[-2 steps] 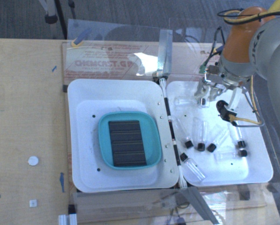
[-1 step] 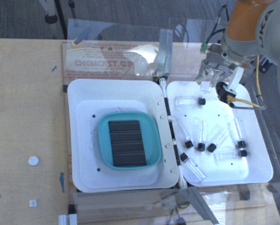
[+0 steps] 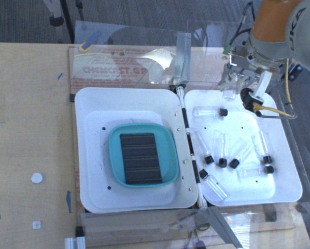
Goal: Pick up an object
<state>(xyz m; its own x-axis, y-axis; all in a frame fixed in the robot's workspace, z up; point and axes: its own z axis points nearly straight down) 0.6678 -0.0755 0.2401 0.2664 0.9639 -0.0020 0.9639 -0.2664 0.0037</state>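
Observation:
Several clear vials with black caps lie scattered in the right bin (image 3: 284,185). One vial (image 3: 209,111) lies near the bin's back edge, a cluster of vials (image 3: 226,148) sits in the middle, and another vial (image 3: 214,186) rests at the front left corner. My gripper (image 3: 230,88) hangs over the back edge of the right bin, just above and right of the rear vial. Nothing shows in its grasp. The grey arm with its orange band (image 3: 271,14) comes in from the upper right.
The left bin (image 3: 87,139) holds a teal tray (image 3: 116,154) with a dark ridged block (image 3: 140,158) in it. A clear plastic sheet and cardboard (image 3: 124,69) stand behind the bins. A yellow cable (image 3: 274,111) trails from the wrist over the right bin's back corner.

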